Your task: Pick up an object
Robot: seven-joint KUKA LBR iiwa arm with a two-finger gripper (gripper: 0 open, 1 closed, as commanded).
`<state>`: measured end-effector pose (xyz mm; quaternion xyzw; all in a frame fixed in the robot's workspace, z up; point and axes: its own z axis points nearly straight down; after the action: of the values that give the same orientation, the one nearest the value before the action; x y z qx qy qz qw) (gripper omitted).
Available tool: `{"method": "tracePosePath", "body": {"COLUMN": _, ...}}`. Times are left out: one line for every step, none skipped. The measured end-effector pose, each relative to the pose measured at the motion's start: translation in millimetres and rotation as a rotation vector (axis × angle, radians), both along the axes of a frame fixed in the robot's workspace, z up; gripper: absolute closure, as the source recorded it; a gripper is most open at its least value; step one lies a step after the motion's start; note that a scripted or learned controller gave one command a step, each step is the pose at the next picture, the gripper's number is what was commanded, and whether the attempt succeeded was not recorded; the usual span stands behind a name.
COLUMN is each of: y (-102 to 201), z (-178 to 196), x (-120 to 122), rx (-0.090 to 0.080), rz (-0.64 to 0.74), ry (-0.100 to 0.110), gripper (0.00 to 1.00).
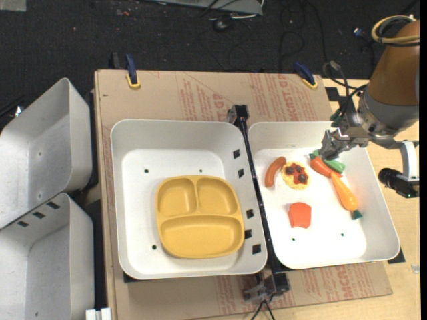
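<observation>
The gripper [331, 147] is poised over the small carrot [325, 166] at right of frame; finger state cannot be told. A centred, vertical descent is advised.

The arm [393, 65] is cut off at the right edge; its fingers [331, 147] hide part of a carrot [321, 166].

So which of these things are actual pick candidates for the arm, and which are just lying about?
Job:
- gripper, low over the right bin
- small carrot beneath it
- large carrot
- sausage
- mini pizza
- orange-red piece

Lying about:
- yellow divided tray in the left bin
- spare white bins off the bench's left
</observation>
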<state>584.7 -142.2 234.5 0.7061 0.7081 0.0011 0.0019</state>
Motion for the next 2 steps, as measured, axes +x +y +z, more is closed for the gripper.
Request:
{"method": "tracePosePath", "body": {"y": 47, "z": 7, "x": 0, "rx": 0.002, "rz": 0.005, "ry": 0.003, "gripper": 1.0}}
{"method": "tracePosePath", "body": {"y": 102, "z": 5, "x": -8, "rx": 0.002, "rz": 0.004, "ry": 0.006, "gripper": 1.0}}
